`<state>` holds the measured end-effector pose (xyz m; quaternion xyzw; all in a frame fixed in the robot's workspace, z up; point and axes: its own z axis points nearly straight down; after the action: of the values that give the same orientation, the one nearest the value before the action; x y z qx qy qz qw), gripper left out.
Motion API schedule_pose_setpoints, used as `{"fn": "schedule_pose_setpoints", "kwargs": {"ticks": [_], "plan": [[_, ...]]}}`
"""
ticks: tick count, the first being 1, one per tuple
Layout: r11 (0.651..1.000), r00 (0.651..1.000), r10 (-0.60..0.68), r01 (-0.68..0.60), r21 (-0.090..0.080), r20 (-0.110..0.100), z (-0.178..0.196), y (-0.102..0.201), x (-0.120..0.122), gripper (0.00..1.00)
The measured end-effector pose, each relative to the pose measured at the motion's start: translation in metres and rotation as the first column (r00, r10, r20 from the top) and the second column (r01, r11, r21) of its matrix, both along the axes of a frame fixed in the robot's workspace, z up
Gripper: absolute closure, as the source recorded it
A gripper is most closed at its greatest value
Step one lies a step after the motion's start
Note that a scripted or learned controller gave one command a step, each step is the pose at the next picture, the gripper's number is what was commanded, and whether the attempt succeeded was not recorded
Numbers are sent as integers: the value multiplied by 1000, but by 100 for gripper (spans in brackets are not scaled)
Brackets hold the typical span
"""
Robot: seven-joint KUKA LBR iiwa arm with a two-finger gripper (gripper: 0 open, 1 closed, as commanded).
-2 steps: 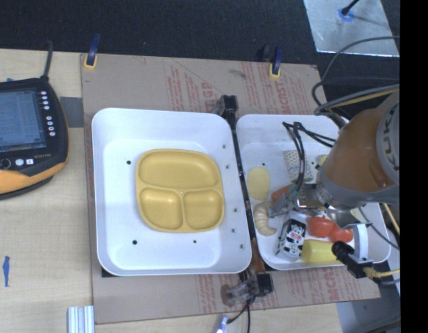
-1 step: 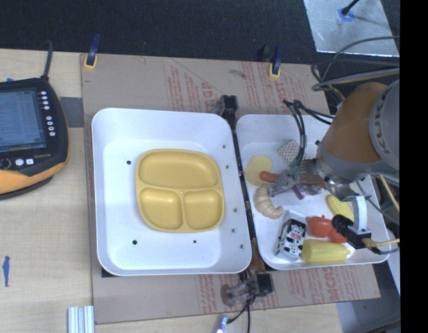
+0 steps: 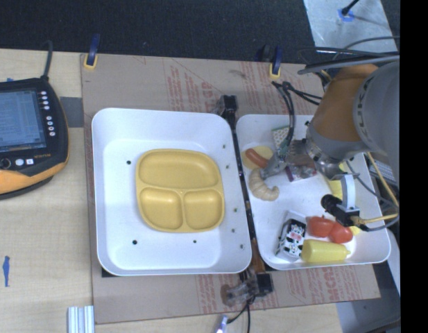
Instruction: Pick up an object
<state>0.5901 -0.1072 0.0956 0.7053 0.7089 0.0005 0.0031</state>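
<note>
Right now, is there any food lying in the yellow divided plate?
No, the yellow divided plate holds nothing; the toy foods lie in the right bin.

Bright overhead light; mild blur

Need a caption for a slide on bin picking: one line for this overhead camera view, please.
Gripper reaches over croissant in right bin; yellow tray in left bin.

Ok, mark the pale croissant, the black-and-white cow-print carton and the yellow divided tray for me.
pale croissant (image 3: 264,186), camera view, middle of its curved body.
black-and-white cow-print carton (image 3: 292,238), camera view, centre of its top face.
yellow divided tray (image 3: 180,189), camera view, on the ridge between compartments.
</note>
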Motion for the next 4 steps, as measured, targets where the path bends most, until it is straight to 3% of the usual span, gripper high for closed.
{"fn": "schedule_pose_setpoints", "kwargs": {"ticks": [1,4], "plan": [[1000,1000,-1,1,1,0,1,12,68,0],[1000,1000,0,0,3,1,0,-3,69,0]]}}
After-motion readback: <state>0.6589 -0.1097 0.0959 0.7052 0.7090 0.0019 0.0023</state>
